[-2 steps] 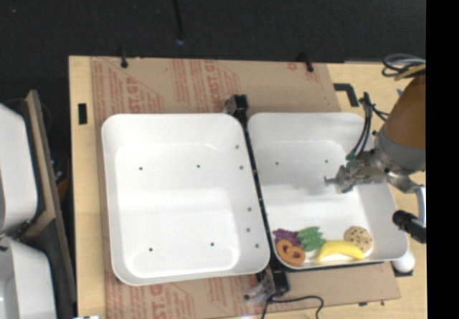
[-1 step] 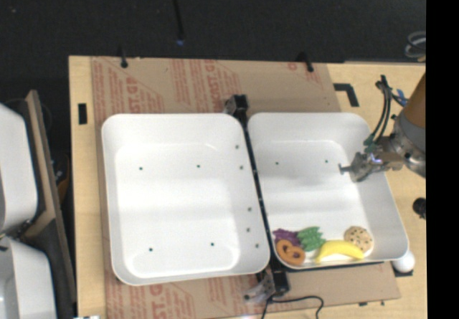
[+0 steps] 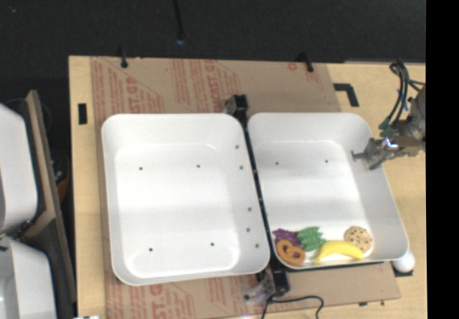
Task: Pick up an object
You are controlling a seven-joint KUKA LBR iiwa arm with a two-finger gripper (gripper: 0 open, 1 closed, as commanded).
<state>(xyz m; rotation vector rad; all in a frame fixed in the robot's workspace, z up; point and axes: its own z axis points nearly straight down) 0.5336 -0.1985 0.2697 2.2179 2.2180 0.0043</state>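
Now we see the gripper (image 3: 367, 154) hanging over the right bin's (image 3: 315, 188) right rim, its fingers too small and blurred for us to tell their state. Along the near wall lie a banana (image 3: 338, 251), cookie (image 3: 358, 238), green toy (image 3: 311, 236), purple grapes (image 3: 284, 236) and an orange piece (image 3: 291, 254).

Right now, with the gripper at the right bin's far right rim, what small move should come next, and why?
Probably a move toward the near edge of the right bin, staying above it. The gripper sits at the bin's right rim, well apart from the toys clustered along the near wall: banana, cookie, green piece, grapes. Nothing lies beneath it now.
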